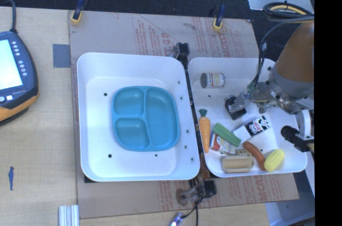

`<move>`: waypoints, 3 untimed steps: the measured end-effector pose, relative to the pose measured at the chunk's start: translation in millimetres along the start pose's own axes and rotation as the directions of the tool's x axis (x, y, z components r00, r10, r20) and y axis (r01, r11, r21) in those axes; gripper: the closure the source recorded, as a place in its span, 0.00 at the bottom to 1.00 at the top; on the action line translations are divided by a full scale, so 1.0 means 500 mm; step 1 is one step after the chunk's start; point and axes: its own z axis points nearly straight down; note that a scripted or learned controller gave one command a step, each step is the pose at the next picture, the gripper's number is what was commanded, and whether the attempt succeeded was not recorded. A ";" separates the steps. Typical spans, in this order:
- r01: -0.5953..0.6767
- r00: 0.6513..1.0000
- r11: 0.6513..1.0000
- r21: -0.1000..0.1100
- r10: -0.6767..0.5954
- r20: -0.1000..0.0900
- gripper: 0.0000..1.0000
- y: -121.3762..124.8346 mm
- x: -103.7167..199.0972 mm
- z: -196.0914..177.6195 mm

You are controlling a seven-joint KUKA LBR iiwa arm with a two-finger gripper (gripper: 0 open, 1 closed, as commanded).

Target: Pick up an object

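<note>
- Far left of gripper (270,99): left bin (88,113) w/ blue plate (145,117), lots of open room.
- Left: carrot (204,131) close to right bin (240,71) wall, tight; can (212,80) clear all round.
- Just beside, toward cam: cow-print box (258,126), likeliest obj.
- Gripper: open or shut, can't tell; nothing seen held, pick not done.

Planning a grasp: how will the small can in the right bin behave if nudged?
The small can lies on its side, touching nothing else, so it will probably roll. It looks rigid and is unlikely to crush. Its smooth curved wall might slip in a grasp.
</note>
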 end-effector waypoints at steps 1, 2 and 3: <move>0.000 1.000 1.000 -0.002 0.000 0.002 0.00 0.092 0.053 0.103; -0.005 1.000 1.000 -0.005 0.005 0.000 0.00 0.115 0.005 -0.056; -0.002 1.000 1.000 -0.001 0.002 0.001 0.00 0.013 0.020 0.043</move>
